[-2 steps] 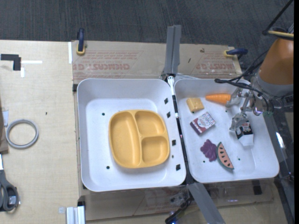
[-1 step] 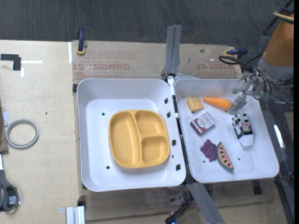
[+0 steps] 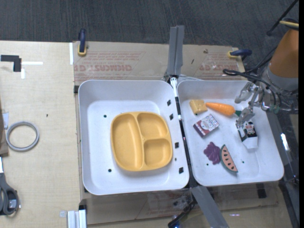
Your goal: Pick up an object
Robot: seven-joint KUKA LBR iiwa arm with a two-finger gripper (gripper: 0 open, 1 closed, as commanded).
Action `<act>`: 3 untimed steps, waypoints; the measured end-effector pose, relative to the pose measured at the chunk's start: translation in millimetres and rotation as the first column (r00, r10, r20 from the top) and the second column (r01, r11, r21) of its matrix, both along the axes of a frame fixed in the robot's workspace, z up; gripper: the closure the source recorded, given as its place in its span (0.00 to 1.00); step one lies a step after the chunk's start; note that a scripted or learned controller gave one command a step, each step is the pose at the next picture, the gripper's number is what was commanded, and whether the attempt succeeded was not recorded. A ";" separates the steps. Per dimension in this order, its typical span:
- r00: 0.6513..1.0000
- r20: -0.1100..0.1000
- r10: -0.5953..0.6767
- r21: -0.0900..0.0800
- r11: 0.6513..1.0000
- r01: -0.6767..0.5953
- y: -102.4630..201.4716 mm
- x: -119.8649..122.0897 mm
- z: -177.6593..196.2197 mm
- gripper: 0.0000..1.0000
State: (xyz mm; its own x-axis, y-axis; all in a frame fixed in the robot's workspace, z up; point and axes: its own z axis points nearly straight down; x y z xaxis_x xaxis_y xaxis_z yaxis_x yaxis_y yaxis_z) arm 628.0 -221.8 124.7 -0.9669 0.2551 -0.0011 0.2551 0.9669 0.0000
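While my arm reaches in from the right over the right bin [image 3: 266,175], my gripper [image 3: 246,119] hangs low near that bin's right side, just above a small black-and-white object [image 3: 249,136] that sits against the bin floor; whether my fingers are spread or closed I cannot tell, since the metal parts blur together and nothing shows plainly between them. Around it lie the other things I could take — a carrot [image 3: 221,109] pointing toward my wrist, a yellow cheese wedge [image 3: 197,106] touching the carrot's thick end, a small red-and-white packet [image 3: 206,126] just below them, a purple grape bunch [image 3: 213,152] and a watermelon slice [image 3: 229,159] side by side nearer the front edge. The carrot's tip lies closest to my fingers and crowds the approach from the left; the rest stand apart from me. The left bin [image 3: 95,175] bears a yellow divided plate [image 3: 141,140] with three compartments. Behind the bins a cardboard sheet [image 3: 123,63] carries red printing, upside down from this angle and too faint to read, and it is pinned by a blue clamp [image 3: 82,42]. The packet's face has a dark printed picture, but its writing is too small to make out. On the bench [image 3: 38,94] to the left rests a grey tape ring [image 3: 21,136], and scissors [image 3: 7,198] are cut off by the picture's edge. My orange band [image 3: 288,53] is likewise cropped at the right.
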 end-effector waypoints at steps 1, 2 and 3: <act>0.950 0.001 -0.313 0.000 0.950 0.313 26.3 23.1 -34.2 0.00; 0.951 0.004 -0.311 -0.001 0.951 0.311 26.6 24.3 -25.8 1.00; 0.827 0.000 -0.562 -0.001 0.827 0.562 52.6 3.1 88.0 1.00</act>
